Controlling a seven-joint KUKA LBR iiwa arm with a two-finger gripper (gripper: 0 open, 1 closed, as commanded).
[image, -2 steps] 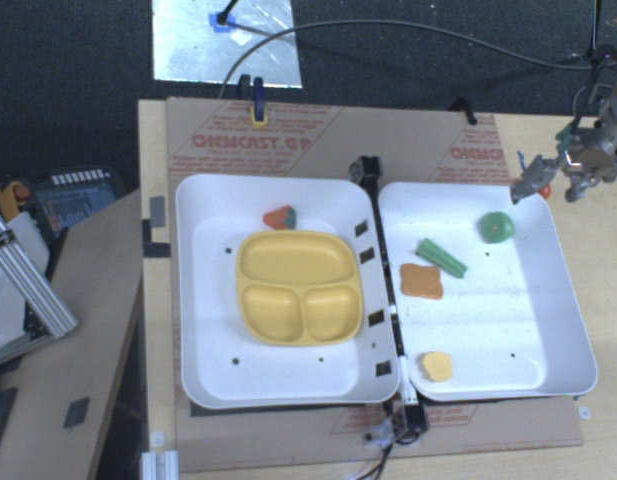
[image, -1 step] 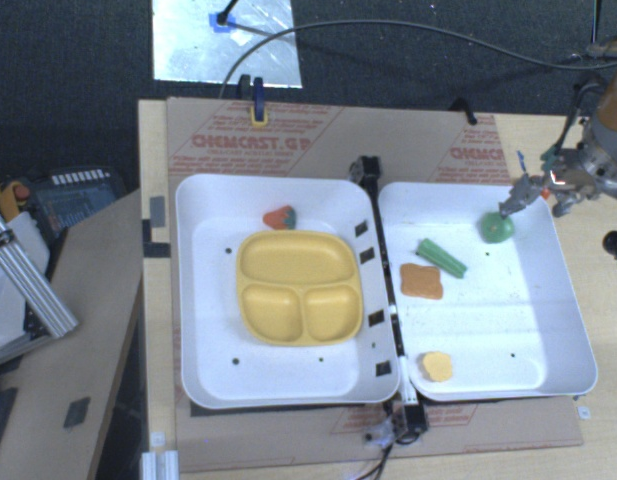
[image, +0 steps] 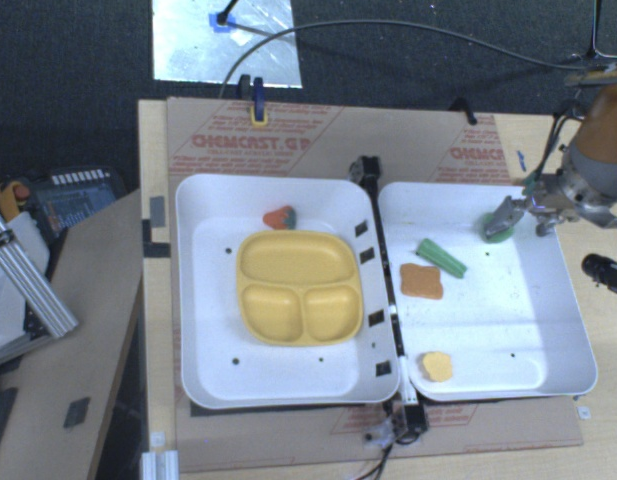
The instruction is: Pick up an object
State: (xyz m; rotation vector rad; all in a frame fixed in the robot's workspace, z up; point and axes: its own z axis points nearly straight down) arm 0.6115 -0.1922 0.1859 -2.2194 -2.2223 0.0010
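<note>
Gripper (image: 510, 216) above right bin (image: 568, 298) — cardboard-topped bench (image: 318, 133), dark carpet (image: 68, 68)

This is a robotics lab. Two white bins (image: 563, 298) sit taped-in on a printed cardboard sheet (image: 318, 133) over the tabletop (image: 153, 168), cables (image: 408, 33) trail across dark carpet (image: 68, 68), and an aluminium rail (image: 28, 278) and handheld control pendant (image: 63, 203) lie off the tabletop's left edge.

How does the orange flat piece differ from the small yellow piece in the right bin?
The orange piece is squarish and darker; the yellow piece is rounder, paler and smaller. The orange piece lies mid-bin beside a green stick; the yellow piece lies alone near the front corner. Both rest flat in the right bin.
</note>
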